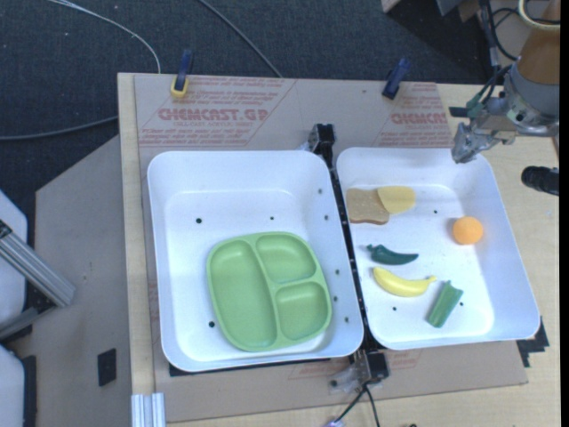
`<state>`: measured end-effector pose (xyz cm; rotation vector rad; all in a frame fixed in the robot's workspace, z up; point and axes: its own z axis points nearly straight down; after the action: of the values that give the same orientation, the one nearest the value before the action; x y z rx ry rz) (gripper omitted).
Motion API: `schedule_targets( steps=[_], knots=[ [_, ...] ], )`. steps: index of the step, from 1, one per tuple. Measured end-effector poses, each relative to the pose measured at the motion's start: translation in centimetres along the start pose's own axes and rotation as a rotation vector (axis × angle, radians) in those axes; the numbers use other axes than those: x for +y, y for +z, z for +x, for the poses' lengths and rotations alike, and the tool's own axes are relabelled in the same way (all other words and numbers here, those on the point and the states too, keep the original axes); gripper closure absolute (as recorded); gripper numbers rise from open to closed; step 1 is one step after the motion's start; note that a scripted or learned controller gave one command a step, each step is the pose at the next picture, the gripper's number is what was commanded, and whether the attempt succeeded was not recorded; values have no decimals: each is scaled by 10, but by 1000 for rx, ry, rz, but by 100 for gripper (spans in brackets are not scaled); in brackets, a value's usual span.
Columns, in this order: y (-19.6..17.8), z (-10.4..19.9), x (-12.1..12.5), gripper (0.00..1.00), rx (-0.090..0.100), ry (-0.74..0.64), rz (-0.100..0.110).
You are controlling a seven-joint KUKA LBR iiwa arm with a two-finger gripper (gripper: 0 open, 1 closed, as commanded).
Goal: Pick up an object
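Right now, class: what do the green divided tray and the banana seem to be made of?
Green divided tray: probably moulded plastic with a matte finish; it has one even colour, rounded compartment walls and soft highlights.
Banana: likely a plastic toy with a smooth finish; its yellow is uniform with no brown spots, though it looks too small to be sure.

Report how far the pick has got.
Done: nothing yet. The bread, the cheese, the orange, the pepper, the banana and the cucumber all lie in the right bin. In hand: the gripper sits at that bin's far rim, with nothing in it. Left: reach, grasp and lift one item.
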<state>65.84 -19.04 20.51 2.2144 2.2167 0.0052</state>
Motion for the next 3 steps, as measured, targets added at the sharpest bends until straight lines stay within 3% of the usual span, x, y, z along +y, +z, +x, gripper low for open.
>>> schedule_targets(
  steps=[1, 3],
  knots=[
    [-37, -1, 2, 100, 0, 0, 1],
    [-33, 101, 3, 100, 6, -5, 10]
  ],
)
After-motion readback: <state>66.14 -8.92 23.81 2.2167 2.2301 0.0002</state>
